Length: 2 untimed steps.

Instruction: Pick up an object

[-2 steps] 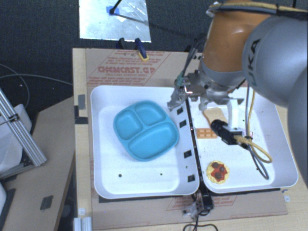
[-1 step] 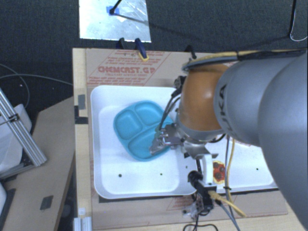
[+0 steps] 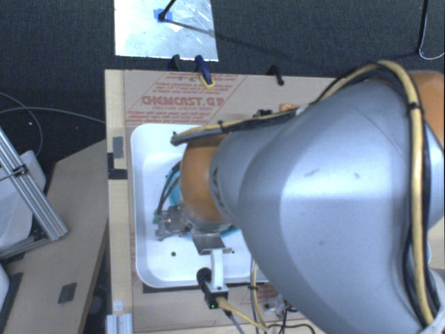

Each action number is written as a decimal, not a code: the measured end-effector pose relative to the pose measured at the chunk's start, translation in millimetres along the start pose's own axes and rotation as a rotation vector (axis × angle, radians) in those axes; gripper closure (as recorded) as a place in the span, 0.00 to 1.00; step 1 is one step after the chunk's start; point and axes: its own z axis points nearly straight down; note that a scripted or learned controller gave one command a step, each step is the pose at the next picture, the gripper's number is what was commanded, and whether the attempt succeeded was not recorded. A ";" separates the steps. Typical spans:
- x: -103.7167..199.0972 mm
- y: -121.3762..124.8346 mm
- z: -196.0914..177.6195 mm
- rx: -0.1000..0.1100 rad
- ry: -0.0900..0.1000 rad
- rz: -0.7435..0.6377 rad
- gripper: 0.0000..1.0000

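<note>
My grey arm covers most of the view, and its orange band hangs over the left white bin. Below the band the gripper reaches down into the bin, close to its floor at the left middle. A thin teal and dark object lies just above the gripper, partly hidden under the wrist. The wrist hides whatever is between the gripper and the bin floor. A white bracket with a black cable sticks out from the wrist over the bin's front rim.
A cardboard sheet with red print lies under the bin. A shiny foil sheet sits at the back, and a blue and yellow clamp at the cardboard's edge. An aluminium rail stands at the left. The arm covers the right bin.
</note>
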 end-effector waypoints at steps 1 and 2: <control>-16.4 54.7 -4.8 0.008 0.000 0.011 0.00; -39.4 91.9 -7.1 -0.006 0.018 -0.002 0.00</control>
